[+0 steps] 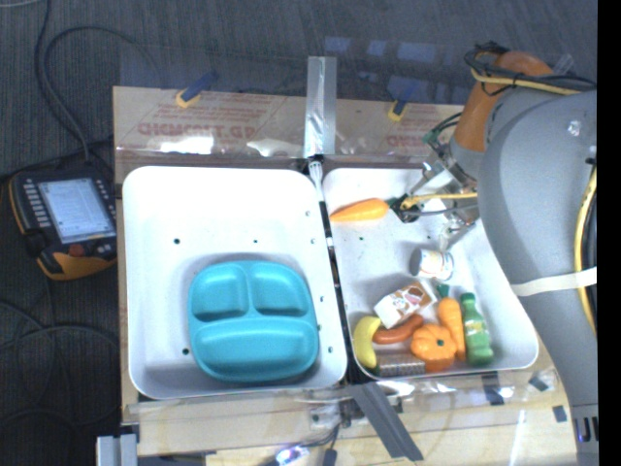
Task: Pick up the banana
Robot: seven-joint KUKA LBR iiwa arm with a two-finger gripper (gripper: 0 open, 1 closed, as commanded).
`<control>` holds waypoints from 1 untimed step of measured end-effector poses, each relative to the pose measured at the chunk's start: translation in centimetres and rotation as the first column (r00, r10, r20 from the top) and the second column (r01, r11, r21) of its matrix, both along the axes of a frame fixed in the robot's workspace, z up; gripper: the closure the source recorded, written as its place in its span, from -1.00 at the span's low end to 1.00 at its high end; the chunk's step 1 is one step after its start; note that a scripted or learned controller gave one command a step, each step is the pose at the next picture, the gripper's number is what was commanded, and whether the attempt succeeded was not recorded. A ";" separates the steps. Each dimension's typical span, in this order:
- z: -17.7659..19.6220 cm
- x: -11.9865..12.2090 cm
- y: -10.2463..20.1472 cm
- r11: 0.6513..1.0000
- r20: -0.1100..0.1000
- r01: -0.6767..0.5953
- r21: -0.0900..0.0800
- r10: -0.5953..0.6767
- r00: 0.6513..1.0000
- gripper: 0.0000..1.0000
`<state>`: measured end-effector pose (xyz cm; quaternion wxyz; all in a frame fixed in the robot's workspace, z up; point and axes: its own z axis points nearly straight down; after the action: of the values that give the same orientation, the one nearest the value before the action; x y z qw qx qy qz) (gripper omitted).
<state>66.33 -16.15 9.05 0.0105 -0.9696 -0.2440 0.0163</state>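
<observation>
The jaws hang at the far side of the right shallow white bin [383,255], on the grey arm [543,192] reaching in from the right. Whether they are released or clenched cannot be told from this view. Nothing is seen held in them.

Just beside them, toward the divider, lies an orange tapered carrot-shaped item [359,210]. Nearer in the same bin stands a small pale can [434,262].

The short yellow curved banana [365,343] lies in the near-left corner of the right bin, against the wall that divides the two bins, well apart from the jaws. A red sausage-shaped item [398,335] touches its right side, and a white carton with a red label [403,306] sits just beyond it.

Handling judgement: the banana looks like a moulded toy, so expect it to be light, stiff and smooth-skinned, with some risk of slipping. Take hold across the middle of the curve, where the body is thickest. Clearance is tight on both flanks, with the bin wall on one side and the sausage on the other.

The left shallow white bin [194,212] holds a teal compartment tray [254,320].
</observation>
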 end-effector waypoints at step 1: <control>19.7 -3.5 -5.1 0.958 0.034 0.287 -0.017 -0.286 0.958 -1.00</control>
<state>62.87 -21.26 28.72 -0.0014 -0.9949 -0.1008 0.0024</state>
